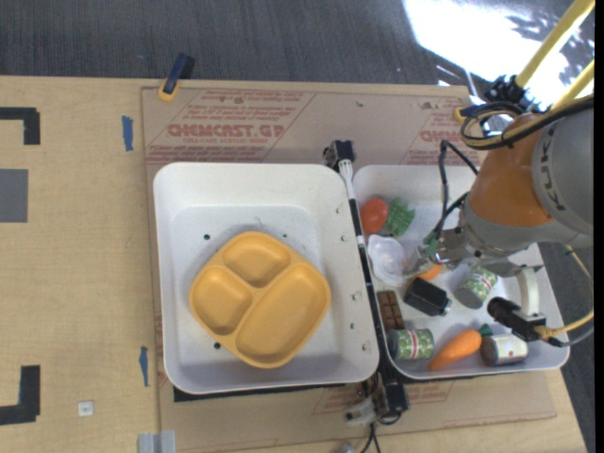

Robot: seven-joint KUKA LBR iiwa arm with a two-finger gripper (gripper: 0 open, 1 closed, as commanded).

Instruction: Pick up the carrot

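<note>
Gripper [432, 255] is down in the right bin [552, 302], about mid-bin; can't tell its state from this angle. Carrot [456, 347] lies near the bin's near edge, apart from the gripper, between a green-label can [411, 343] on its left and a small white jar [504, 348] on its right. Left bin [179, 253] holds a yellow divided plate [260, 297].

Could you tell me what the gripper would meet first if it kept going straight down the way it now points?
Probably the small orange piece right at the gripper, beside the black block in the right bin. Depth is hard to judge from above. The carrot lies off that line, nearer the bin's front edge.
</note>
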